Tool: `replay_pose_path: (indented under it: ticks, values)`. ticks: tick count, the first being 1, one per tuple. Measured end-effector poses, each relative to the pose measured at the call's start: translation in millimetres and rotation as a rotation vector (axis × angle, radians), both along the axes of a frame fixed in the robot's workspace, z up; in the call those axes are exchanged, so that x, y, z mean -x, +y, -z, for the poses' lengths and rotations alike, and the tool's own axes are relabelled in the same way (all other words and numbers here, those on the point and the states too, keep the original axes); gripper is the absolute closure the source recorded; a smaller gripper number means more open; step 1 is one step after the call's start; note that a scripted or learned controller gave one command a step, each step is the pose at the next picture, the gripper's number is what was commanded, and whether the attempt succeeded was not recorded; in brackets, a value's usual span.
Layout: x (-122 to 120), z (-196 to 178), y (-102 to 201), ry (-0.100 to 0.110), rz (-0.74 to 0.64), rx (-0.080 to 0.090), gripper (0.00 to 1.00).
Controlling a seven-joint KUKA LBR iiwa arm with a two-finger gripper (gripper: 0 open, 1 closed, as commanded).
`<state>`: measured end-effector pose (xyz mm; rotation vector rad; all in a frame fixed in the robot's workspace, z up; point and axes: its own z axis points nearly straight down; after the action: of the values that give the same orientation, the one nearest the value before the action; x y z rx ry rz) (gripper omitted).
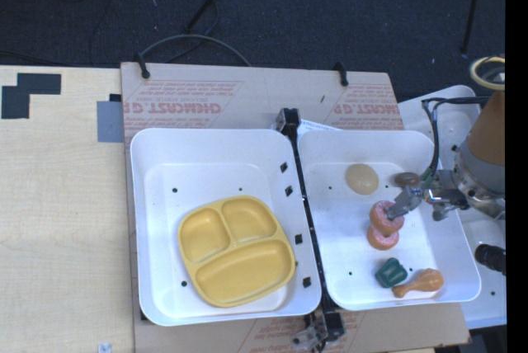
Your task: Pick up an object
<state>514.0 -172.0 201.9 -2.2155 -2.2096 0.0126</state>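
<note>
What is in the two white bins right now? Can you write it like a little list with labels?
left bin: a yellow divided plate
right bin: a beige round thing, a pink spool-shaped toy, a green toy, an orange chicken-leg-shaped toy
gripper: at the pink toy's top edge; hold on it cannot be told
arm: reaching in from the right
</note>
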Motion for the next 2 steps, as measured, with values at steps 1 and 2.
replay_pose_path:
  ticks: [1, 2]
  values:
    - [-3, -7, 0, -0.013, -0.003, 0.003, 0.0]
    - [6, 52, -5, -0.006, -0.002, 0.0, 0.0]
